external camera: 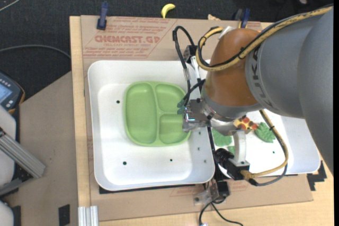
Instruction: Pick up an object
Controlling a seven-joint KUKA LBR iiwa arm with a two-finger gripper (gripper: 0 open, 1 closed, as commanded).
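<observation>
One green plate lies in the left bin, just left of the hand; hand's opening: cannot tell. Best approach, I'd judge: drop squarely over the plate's rim before closing.

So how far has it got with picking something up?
Nothing looks lifted yet. The green divided plate lies flat in the left bin. The arm is down over the strip between the two bins, its tool at the plate's right edge; whether it has gripped the plate I cannot tell. A few small colourful things lie in the right bin. The lift itself is left.
</observation>
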